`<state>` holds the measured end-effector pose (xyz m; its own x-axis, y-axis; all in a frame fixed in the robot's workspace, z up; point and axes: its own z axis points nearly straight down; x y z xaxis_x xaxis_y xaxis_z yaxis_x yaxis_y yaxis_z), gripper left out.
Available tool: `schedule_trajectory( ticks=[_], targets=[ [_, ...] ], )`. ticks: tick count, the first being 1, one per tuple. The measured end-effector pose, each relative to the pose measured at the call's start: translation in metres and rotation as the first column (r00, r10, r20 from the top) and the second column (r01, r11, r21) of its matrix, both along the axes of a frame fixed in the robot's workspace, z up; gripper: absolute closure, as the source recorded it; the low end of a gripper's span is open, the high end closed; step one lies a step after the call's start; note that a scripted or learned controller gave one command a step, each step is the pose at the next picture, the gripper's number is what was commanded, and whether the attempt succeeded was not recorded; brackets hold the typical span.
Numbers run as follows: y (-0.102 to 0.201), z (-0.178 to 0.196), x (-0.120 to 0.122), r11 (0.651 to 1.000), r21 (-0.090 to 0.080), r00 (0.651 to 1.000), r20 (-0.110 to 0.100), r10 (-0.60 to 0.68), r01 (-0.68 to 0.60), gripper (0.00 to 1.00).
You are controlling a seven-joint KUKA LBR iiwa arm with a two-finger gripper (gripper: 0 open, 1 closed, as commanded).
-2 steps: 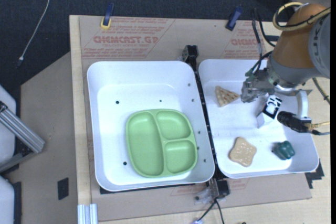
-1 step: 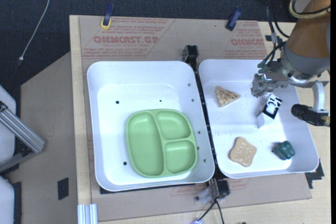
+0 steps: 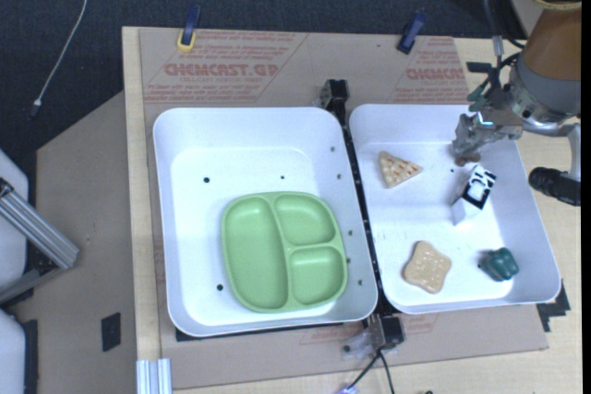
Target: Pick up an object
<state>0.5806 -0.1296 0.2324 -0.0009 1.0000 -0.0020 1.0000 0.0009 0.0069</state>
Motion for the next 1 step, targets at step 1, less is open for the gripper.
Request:
schedule_trajectory(
  ticks=[1],
  targets=[
    [0.0509, 0.0078, -0.0083, 1.0, 0.004, 1.0, -0.008, 0.004, -0.004, 1.0]
  ],
)
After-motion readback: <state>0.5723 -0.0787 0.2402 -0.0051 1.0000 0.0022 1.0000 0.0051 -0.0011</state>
